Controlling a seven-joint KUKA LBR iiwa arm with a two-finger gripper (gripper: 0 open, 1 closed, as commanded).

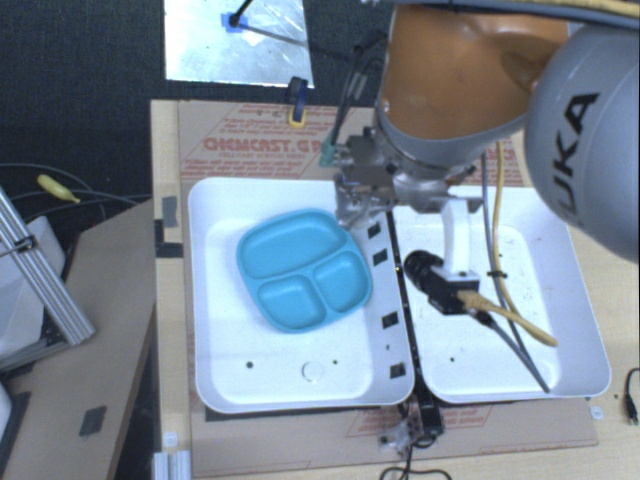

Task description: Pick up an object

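A blue divided plate with three compartments lies flat in the left bin, a little left of the bin's middle. My gripper hangs over the far right rim of the plate, close to the wall between the two bins. The arm's big orange and grey wrist covers most of the gripper from above, and I see nothing held in it.
The right bin sits beside the left one, with the arm reaching over its far half. A yellow cable trails across it. Cardboard lies under both bins, and a metal frame stands at the left.
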